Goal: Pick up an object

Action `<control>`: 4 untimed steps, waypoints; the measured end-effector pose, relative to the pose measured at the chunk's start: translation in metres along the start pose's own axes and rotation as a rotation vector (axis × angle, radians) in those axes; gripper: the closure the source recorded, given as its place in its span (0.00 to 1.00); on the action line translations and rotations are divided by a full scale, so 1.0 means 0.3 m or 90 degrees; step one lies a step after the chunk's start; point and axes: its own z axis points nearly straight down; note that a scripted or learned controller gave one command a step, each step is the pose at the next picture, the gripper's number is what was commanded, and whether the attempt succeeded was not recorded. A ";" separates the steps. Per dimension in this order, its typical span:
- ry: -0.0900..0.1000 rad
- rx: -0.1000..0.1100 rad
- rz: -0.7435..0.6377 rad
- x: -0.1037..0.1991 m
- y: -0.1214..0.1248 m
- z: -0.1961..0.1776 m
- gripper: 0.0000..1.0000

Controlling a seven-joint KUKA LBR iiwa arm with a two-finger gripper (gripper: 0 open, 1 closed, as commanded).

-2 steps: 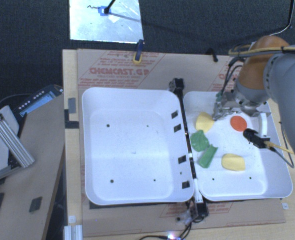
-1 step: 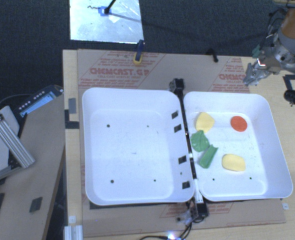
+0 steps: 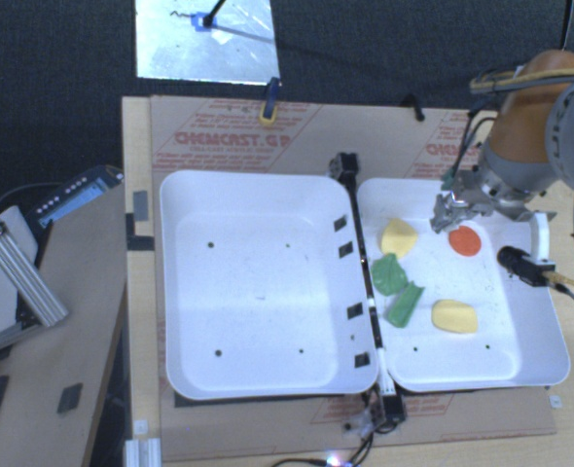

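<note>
— Where's the claw (image 3: 449, 212) right now?
— Over the right bin (image 3: 535, 363), near its far edge, just beside the orange-red disc (image 3: 465, 242).
— Gripping anything?
— Can't tell from here.
— And the rest?
— A pale yellow lump (image 3: 398, 236) left of the disc, two green pieces (image 3: 396, 287) by the divider, a yellow piece (image 3: 454, 316) nearer us. The left bin (image 3: 185, 358) sits alongside.
</note>
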 end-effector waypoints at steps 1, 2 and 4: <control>-0.006 -0.021 -0.003 -0.065 0.101 -0.714 1.00; -0.001 -0.020 -0.010 0.277 0.024 -1.192 1.00; -0.003 -0.008 0.001 0.290 0.119 -1.214 1.00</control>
